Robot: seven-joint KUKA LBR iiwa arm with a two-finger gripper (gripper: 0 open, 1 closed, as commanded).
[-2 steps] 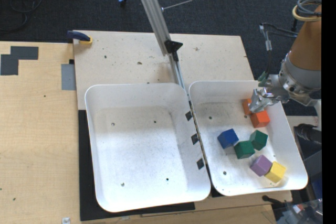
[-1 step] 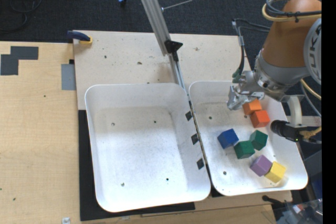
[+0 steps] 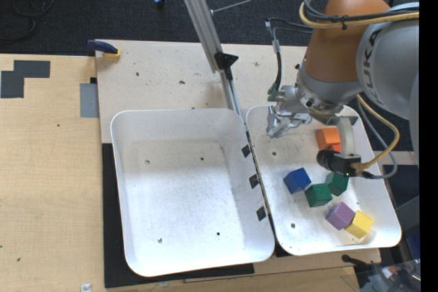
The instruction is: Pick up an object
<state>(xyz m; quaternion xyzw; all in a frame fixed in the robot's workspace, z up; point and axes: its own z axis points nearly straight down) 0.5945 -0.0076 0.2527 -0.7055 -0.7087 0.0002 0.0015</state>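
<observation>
Right bin (image 3: 383, 232): gripper (image 3: 279, 125) at far-left corner, fingers just slightly apart w/ nothing between. Blocks all right & nearer, well apart from fingers: orange block (image 3: 328, 139), blue block (image 3: 297, 180), 2 green blocks (image 3: 318, 195), purple block (image 3: 340, 215), yellow block (image 3: 361, 223). Left bin (image 3: 123, 147) alongside.

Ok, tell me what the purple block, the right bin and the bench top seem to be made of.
Purple block: probably foam or painted wood; matte, flat even colour, soft edges. I can't settle which.
Right bin: likely moulded plastic; smooth white, rounded rim, faint sheen, speckled with dirt.
Bench top: looks like plywood or light wood laminate; pale tan, faint grain.
</observation>
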